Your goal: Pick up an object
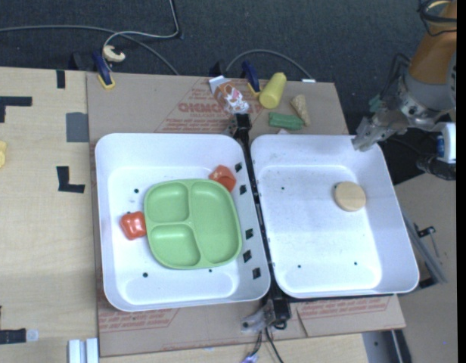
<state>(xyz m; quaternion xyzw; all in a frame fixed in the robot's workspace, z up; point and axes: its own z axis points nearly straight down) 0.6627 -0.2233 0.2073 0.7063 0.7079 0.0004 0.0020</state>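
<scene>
**End effector poised at the right bin's far corner, nothing held**

Although two shallow white plastic bins sit on the worktop, the right white bin (384, 278) lies just below the end effector (367, 138), whose opening I cannot tell. Well left of it, the left white bin (112, 203) holds one green divided plastic plate (194, 222) and two small orange-red plastic pieces (223, 177). One round tan biscuit-like disc (349, 196), near and below-left, seems the likeliest target. Being flat, it could slide away if the descent lands off-centre.
</scene>
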